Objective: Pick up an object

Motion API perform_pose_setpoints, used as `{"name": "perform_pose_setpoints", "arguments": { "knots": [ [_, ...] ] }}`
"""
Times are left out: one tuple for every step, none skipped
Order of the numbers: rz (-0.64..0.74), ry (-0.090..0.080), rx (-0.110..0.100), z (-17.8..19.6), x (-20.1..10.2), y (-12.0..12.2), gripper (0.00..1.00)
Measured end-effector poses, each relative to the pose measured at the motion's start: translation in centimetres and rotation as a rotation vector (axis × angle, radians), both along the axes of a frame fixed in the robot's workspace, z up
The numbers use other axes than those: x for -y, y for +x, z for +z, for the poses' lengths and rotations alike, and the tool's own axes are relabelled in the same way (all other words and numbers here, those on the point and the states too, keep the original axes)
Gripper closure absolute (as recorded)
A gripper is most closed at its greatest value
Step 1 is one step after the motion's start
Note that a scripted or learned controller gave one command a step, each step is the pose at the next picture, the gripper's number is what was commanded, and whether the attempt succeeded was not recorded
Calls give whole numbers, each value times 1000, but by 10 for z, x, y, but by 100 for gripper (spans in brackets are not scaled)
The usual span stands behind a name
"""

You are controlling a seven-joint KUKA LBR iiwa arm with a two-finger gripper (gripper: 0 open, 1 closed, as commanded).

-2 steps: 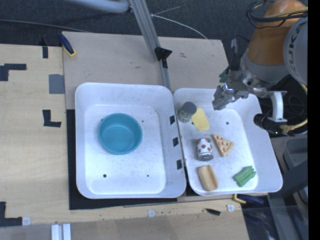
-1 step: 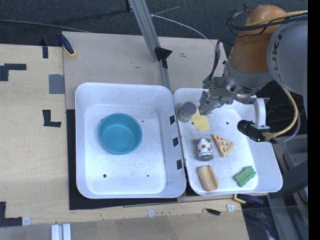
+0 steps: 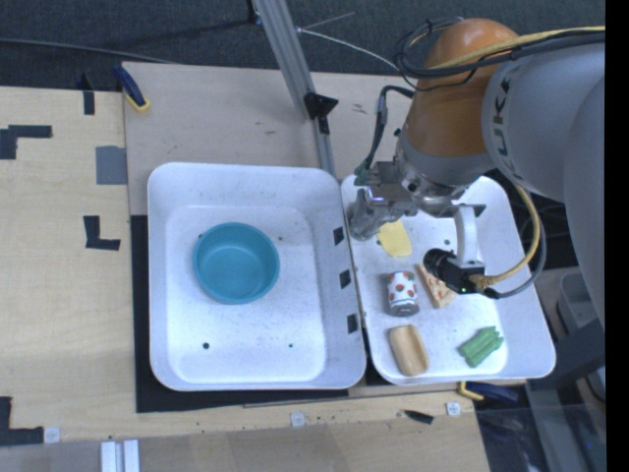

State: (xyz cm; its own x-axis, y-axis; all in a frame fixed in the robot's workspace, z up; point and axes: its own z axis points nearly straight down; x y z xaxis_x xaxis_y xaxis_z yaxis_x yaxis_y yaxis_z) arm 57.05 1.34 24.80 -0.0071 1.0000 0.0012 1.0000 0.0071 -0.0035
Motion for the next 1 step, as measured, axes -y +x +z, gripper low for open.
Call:
{"name": "perform_pose_setpoints", "arguments": {
  "knots": [
    [0,0,0,4,-52,-14,100]
  ]
}}
